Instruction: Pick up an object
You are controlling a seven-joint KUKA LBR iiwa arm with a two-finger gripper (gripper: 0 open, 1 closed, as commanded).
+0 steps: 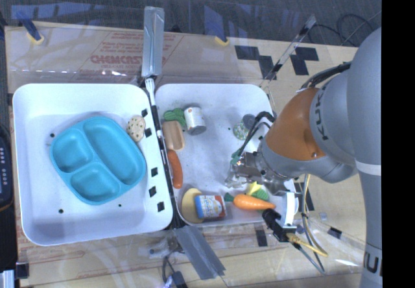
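Bench carried two white bins: left bin (26,150) held a blue tray (97,158) and cookie (135,127). In the right bin (214,95), jar (209,207) and carrot (253,202) lay at 6 o'clock. Gripper (243,173) hovered at 11 o'clock of the carrot, jaw state unreadable; crowding risked a glancing miss.

A blue divided plate (97,158) lies in the left bin (26,150), a cookie (135,127) beside it.

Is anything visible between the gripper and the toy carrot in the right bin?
Nothing visible does. The gripper sits low in the right bin, just above the carrot, with a yellow piece beside them.
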